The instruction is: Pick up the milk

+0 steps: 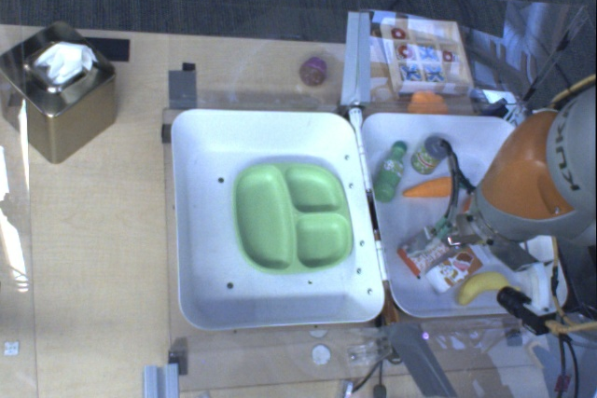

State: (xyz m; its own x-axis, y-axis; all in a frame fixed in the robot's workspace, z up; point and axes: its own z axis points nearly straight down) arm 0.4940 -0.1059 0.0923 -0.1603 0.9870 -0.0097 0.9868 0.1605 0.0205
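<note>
White-and-red cardboard milk carton (442, 262), flat near front edge of right shallow white bin (401, 294). Sits just below grey arm's two-finger gripper (453, 233), slightly toward front edge. Long axis roughly along that edge, slightly slanted. Yellow banana (480, 287) just beside, toward front-right corner. Cannot tell gripper opening. Probably needs a short drop, closing across carton's narrow width.

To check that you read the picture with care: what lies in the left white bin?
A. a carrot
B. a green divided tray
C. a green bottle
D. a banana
B: the green divided tray lies in the left bin, while the banana, carrot and green bottle all lie in the right bin.
</note>
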